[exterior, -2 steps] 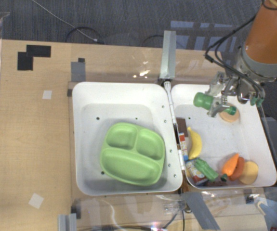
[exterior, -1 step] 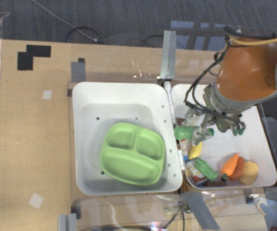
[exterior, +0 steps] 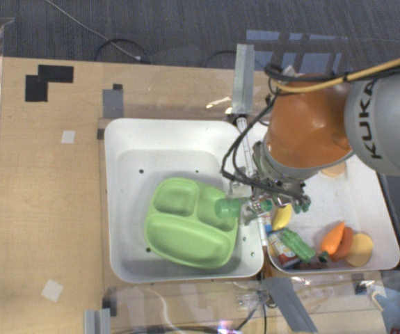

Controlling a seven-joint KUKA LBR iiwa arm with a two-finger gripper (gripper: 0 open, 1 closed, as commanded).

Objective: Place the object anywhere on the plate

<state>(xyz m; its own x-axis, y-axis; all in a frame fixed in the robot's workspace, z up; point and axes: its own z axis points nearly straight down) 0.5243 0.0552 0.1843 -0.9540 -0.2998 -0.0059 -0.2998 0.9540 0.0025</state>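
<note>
The arm's gripper (exterior: 254, 207) hung over the seam between the two bins, low in the middle of the frame, right at the green plate's (exterior: 186, 232) right edge. A small green object (exterior: 227, 207) sat at its tip over the plate's rim (honestly couldn't tell if the pincer was clenched on it). Toy food (exterior: 325, 245) was piled in the right bin (exterior: 387, 221).

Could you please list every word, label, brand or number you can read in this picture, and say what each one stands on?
"KUKA": dark letters running down the grey arm at the right, above the orange band.
The packaged item in the right bin carries print too small and blurred to read.
Nothing else readable.
</note>
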